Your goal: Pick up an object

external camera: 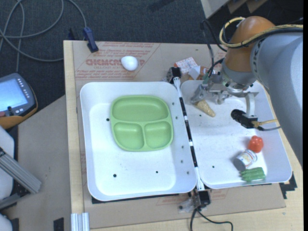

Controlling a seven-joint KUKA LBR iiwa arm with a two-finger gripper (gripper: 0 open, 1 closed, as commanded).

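The arm reaches in from 3 o'clock, its orange band above the wrist, and the tool (208,94) hangs over the 11 o'clock corner of the right bin (226,170). Whether the tool is wide or narrow cannot be told from this slanted view. A tan cone-shaped object (206,108) lies on the bin floor just below the tool, toward 6 o'clock from it; contact between them cannot be judged. Toward the bin's 4 o'clock corner sit a red-orange toy (255,143), a small grey jar (244,159) and a green item (253,174), close together. The left bin (96,177) carries a green divided tray (142,122) near its centre. A white egg-like object (129,62) rests on the surface at 12 o'clock of the left bin.
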